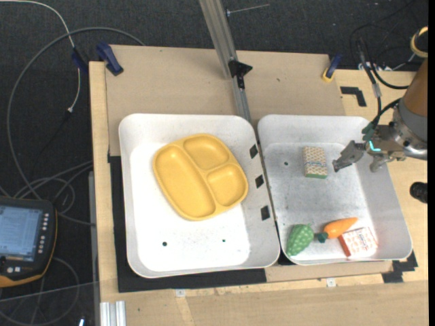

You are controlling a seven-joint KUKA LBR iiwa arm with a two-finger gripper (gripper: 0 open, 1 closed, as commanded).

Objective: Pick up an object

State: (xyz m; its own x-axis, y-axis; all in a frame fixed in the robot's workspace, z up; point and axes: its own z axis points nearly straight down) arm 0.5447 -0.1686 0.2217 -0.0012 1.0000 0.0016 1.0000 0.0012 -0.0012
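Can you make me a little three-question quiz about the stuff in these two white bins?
1. True or false: the yellow plastic divided plate lies in the right bin.
2. What lies nearest the gripper? A) the pale checkered block B) the green leafy toy vegetable C) the orange toy carrot
3. Fill in: the red-and-white small carton sits beside the ____.

Key: 1 false (left bin). 2 A. 3 carrot.
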